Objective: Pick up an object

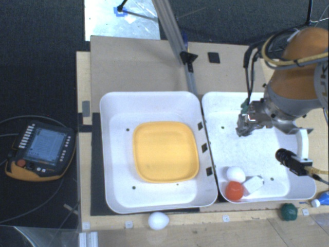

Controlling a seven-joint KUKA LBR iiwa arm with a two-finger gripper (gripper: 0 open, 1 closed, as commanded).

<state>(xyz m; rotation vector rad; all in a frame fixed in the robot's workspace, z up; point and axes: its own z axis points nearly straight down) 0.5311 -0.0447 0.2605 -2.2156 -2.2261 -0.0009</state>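
- Camera view places the gripper (245,123) over the upper middle of the right bin (221,107), above bare bin floor. Whether the fingers are spread or closed cannot be told from this angle, and no object is seen between them.
- Candidate objects lie in the near left corner of the right bin: a white ball (235,173), a red ball (235,190) touching it on the near side, and a small white block (252,183) just beside both.
- Risk, missed grasp: the gripper is well apart from the cluster. A straight descent from this position probably closes on nothing.
- Risk, roll-away: both balls are round and likely smooth. An off-centre closure may squeeze one out sideways.
- Risk, crowding: the three items touch or nearly touch. One finger may land on a neighbour and push the target aside, or catch two items loosely.
- Risk, wall contact: the cluster sits against the curved bin corner. A finger on that side may strike the rim before closing fully.
- The yellow plate (166,151) lies flat in the left bin (110,138); its low profile likely offers a poor grip.
- A white egg-shaped object (158,221) and a green ball (288,211) rest on the table (139,50) outside the bins, probably beyond the intended pick area.
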